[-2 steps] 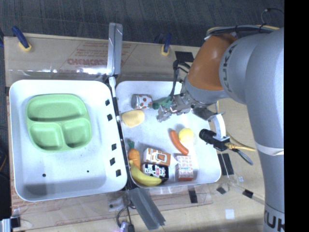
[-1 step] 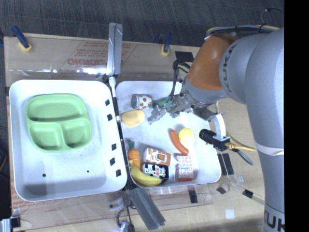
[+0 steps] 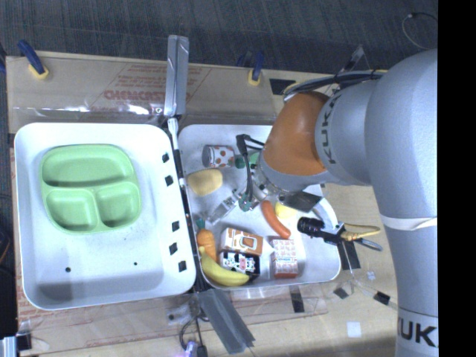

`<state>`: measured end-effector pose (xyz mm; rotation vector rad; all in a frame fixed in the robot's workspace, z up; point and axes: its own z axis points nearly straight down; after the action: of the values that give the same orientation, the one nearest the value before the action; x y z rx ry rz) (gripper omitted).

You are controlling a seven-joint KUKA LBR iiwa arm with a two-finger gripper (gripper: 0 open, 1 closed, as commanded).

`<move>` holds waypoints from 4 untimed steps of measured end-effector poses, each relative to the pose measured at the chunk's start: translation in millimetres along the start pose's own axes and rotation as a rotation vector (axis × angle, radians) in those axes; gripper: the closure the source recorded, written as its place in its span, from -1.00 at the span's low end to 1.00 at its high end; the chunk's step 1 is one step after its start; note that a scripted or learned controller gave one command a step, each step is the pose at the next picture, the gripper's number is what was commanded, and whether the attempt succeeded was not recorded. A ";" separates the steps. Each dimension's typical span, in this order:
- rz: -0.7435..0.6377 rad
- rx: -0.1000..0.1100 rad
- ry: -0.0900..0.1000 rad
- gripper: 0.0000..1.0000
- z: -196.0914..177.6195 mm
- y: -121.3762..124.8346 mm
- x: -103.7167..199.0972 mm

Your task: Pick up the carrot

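In the right bin (image 3: 327, 270), near its middle and a bit to the right, lies the carrot (image 3: 276, 219). It is orange and long, and it lies slanted, its top end toward the arm and its low end toward the front right of the bin. The gripper (image 3: 245, 196) is just to the left of the carrot's top end, very near it. I cannot tell how the gripper stands, as the big grey and orange arm (image 3: 312, 143) covers much of it. So the carrot lies to the right of the gripper and a little lower.

Things are packed close around the carrot. A small box (image 3: 285, 259) sits just below it, and another box (image 3: 243, 242) is to its lower left. A banana (image 3: 223, 274) curves along the front. A yellow potato (image 3: 205, 181) and a small can (image 3: 217, 155) sit to the upper left. There is little open room. The left bin (image 3: 30, 199) holds a green tray (image 3: 91, 186).
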<state>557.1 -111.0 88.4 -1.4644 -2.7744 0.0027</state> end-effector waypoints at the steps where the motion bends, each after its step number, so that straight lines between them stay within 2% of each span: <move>1: 0.308 0.000 -0.001 -1.00 -100.6 23.6 88.7; 2: 0.166 0.004 0.001 -1.00 -99.6 13.5 147.6; 3: 0.150 0.003 0.001 -1.00 -99.4 -12.9 124.1; 4: 0.162 0.002 0.000 -1.00 -99.6 -22.6 110.3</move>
<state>476.7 -32.7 188.4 -1.6835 -2.6468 0.0056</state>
